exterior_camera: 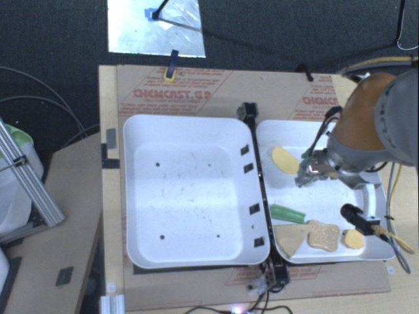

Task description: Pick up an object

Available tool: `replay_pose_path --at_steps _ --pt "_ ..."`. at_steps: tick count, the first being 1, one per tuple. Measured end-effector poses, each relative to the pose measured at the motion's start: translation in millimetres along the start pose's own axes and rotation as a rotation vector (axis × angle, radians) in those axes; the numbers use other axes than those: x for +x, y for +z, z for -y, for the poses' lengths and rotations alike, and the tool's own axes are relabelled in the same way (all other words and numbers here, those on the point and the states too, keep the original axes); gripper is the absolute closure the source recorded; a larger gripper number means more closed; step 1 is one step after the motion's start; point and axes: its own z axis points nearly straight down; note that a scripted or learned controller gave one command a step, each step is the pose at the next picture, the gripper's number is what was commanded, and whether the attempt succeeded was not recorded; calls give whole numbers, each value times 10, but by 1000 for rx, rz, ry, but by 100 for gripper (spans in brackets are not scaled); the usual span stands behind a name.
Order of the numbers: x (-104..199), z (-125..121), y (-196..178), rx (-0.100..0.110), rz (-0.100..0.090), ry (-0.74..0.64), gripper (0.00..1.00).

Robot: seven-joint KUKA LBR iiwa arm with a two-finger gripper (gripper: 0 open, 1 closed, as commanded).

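Since the pale yellow oval piece (284, 159) lies closest to the hand (306, 176), I take it as the thing to go for. It rests flat on the floor of the right-side shallow white bin (322, 201), in the far part of it and near the wall shared with the neighbouring bin. It looks smooth and rounded, probably a light moulded toy food, stiff rather than soft. I would expect it to slip sideways under a pinch that is off centre. I judge the best hold to be across its short width at the middle, coming straight down.

The hand hangs low just beside the piece, on the side away from the shared wall. Whether they touch I cannot say, and I cannot tell from here if the hand is wide or narrow. I see nothing held in it.

Nearer the camera in the same bin lie a stubby green cylinder (287, 212), a tan flat wedge (290, 237), a speckled bread-like slice (323, 236) and a small yellow round piece (353, 239), all well apart from the oval. The other white bin (186, 195) sits alongside on the cardboard-covered surface (196, 90).
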Motion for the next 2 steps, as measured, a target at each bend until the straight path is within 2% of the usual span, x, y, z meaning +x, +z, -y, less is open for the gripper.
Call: replay_pose_path --at_steps 1,2 --pt "64 398 453 10 -2 7 100" --pt "1096 648 -525 -4 -7 -8 100"
